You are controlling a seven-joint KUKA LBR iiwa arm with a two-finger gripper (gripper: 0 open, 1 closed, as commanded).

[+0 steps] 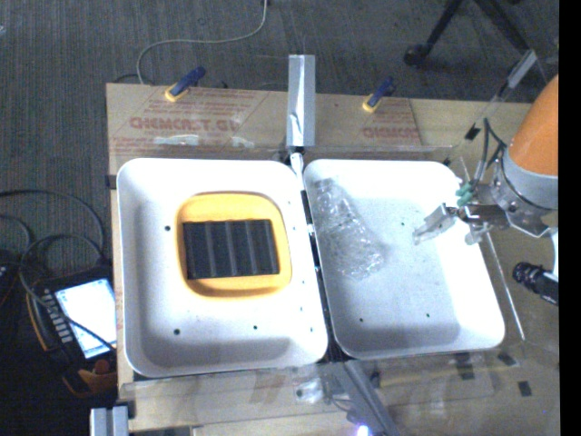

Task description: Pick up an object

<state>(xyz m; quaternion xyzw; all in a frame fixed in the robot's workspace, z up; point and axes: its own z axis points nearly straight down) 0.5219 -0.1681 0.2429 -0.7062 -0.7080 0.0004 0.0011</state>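
Crinkly clear plastic [348, 232] — it looks like a squashed bottle or a bag — lies in the right bin [454, 330], close to the wall that this bin shares with the left bin [145, 334]. It is the only loose thing I see in the right bin, so I think it is the thing to pick up. Its long side runs from the far left corner of the bin down toward the middle, at a slant. My claw [434, 225] hangs over the right side of the same bin, with the grey arm and its orange band [545, 134] coming in from the right edge. The claw points toward the plastic, and the plastic lies to the left of it, a little lower in my view, with bare white bin floor between them. They are near each other but not touching. I cannot tell if the claw is spread or pressed together — it is too small and blurry for that — and I see nothing held in it. In the left bin sits a yellow thing with a dark ribbed middle [231, 246], well apart from the claw. I judge the next move must carry the claw left across the bin and turn it to close across the plastic's thin side, not along its long side.
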